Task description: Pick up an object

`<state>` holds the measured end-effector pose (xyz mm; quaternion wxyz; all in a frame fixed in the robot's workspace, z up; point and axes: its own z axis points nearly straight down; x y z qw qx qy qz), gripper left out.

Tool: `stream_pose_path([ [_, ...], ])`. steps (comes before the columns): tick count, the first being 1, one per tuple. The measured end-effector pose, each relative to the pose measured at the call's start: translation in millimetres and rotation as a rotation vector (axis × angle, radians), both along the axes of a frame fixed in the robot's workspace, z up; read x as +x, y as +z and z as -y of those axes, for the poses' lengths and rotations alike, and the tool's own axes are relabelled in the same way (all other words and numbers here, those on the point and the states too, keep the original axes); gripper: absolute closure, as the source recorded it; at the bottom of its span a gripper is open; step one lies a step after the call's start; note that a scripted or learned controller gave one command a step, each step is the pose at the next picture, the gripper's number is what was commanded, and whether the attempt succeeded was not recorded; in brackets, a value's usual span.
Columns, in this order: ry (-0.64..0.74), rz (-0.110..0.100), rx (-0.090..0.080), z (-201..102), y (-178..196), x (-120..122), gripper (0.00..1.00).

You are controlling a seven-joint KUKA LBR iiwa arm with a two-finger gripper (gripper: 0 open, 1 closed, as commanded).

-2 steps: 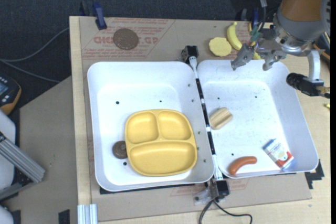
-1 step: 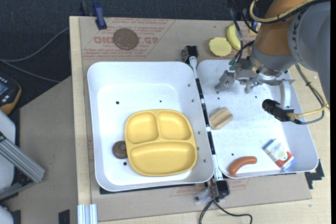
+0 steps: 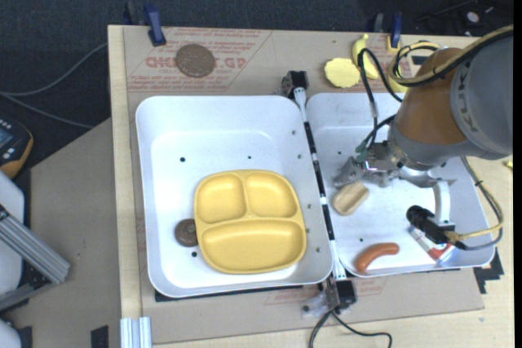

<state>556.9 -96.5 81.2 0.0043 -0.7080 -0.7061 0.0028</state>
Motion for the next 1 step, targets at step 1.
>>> stream_pose_path([
  [1, 0.002, 0.007, 0.000, -2.2, 3.3, 0.5, 0.00],
])
